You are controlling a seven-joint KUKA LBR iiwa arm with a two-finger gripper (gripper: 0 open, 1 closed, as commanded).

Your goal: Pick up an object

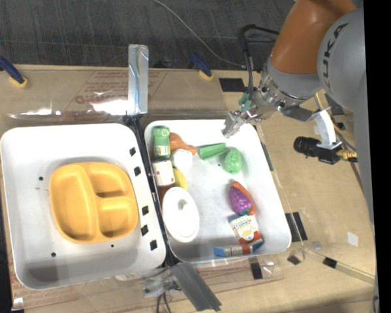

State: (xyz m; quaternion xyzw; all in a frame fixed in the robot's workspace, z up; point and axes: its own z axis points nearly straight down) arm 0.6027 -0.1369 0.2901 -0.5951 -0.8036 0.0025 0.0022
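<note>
Robot arm poised over a bin of small items, before a pick.

Far left of the gripper, the left bin holds a yellow divided tray. Nearer, the right bin holds a green bottle, a white round lid, then a green toy just below-left of the gripper and a purple toy lower still. The gripper hangs over the bin's upper right rim; its grasp cannot be told, nothing visibly held. Likely the approach step: next, descend onto one item.
</note>
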